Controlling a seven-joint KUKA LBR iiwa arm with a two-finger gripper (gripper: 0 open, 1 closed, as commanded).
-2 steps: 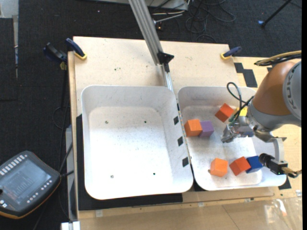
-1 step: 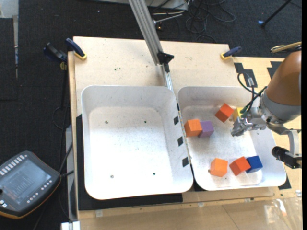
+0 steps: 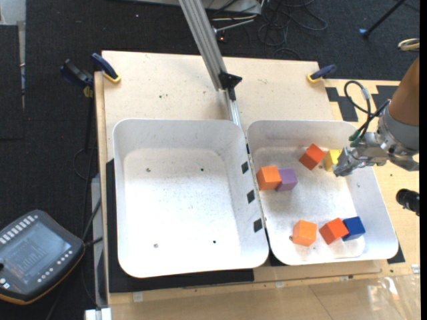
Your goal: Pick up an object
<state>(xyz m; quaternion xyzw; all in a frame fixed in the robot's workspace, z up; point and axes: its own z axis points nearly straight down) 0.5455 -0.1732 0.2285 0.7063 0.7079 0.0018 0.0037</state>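
The right bin (image 3: 373, 202) holds several small blocks. An orange block (image 3: 311, 157) and a yellow block (image 3: 331, 159) lie near its far right side. An orange block (image 3: 269, 177) touches a purple block (image 3: 287, 179) near the bin's left wall. At the front sit an orange block (image 3: 304, 233), a red-orange block (image 3: 333, 231) and a blue block (image 3: 353, 227). My gripper (image 3: 343, 163) hangs at the right edge of the bin, right beside the yellow block. Nothing shows between its fingers.
The left bin (image 3: 133, 139) stands beside the right one on a pale board. A slanted metal rail (image 3: 203, 32) runs from the top down to the bins' shared wall. Clamps (image 3: 107, 69) sit at the board's far corners. A teach pendant (image 3: 33, 255) lies at lower left.
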